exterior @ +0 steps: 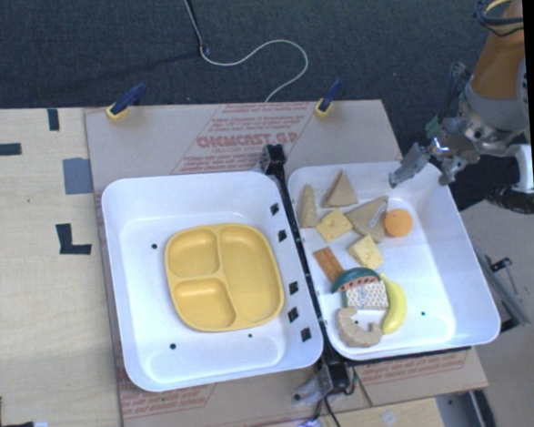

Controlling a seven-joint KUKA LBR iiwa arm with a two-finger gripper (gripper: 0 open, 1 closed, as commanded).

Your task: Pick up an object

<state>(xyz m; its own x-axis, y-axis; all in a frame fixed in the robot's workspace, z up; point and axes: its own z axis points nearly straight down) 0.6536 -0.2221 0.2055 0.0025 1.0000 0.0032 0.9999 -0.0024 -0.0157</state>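
Nothing is picked up yet. The gripper hangs over the right bin's far right rim, carrying nothing; whether its jaws are apart or together, I cannot tell. The nearest thing, an orange ball, lies just below it in that bin, round, with no long axis. The banana points roughly near-to-far.

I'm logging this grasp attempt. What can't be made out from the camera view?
- Gripper: too small and blurred to tell its finger state.
- Arm: cut off by the right edge.
- Round biscuit: partly covered by a patterned item.
- Banana: upper end hidden by that item.
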